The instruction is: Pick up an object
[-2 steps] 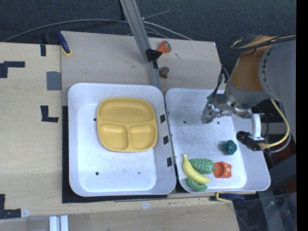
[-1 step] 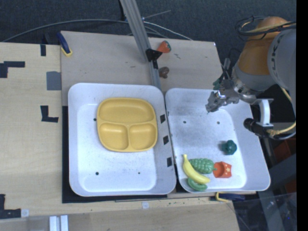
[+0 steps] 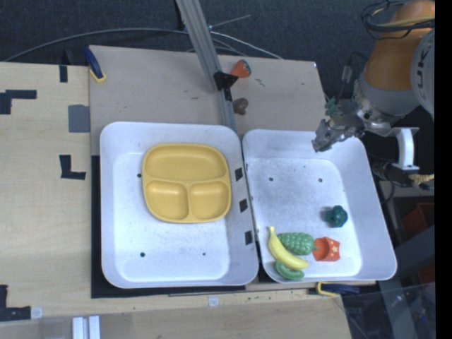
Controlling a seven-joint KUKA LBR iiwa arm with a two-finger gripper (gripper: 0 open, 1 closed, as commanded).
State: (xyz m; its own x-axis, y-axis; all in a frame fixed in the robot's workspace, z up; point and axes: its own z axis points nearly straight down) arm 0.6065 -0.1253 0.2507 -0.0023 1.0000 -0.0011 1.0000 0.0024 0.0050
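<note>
Left bin [image 3: 113, 189] sits on the worktop [image 3: 42, 189] and holds a yellow divided tray [image 3: 187, 182], three compartments, nothing in them, tray lying toward the far end of that bin. A grey pole [image 3: 201, 37] slants in from the top and ends near the far seam where the left bin touches the right bin [image 3: 296, 182]. All pickable items are in the right bin, bunched at its near end: yellow banana [image 3: 286, 253] closest to the seam, its near tip over a small green piece [image 3: 289, 272] at the near wall; a bumpy green vegetable [image 3: 296, 242] touching the banana; a red item [image 3: 326, 249] just right of that; a dark green round item [image 3: 336, 216] a little farther back and to the right, apart from the others. End effector [image 3: 326, 138] hangs over the far right corner of the right bin, well apart from the item cluster, nothing between its tips; cannot tell if it is apart or together, too small and dark. Step judgement: approach phase, no grasp begun, task basically at its start. Next move calls for travelling toward the near end of the right bin, picking one target, then descending. The dark green round item looks the easiest, since it stands alone; the banana group is crowded, so risk of nudging neighbours or a missed pinch.
</note>
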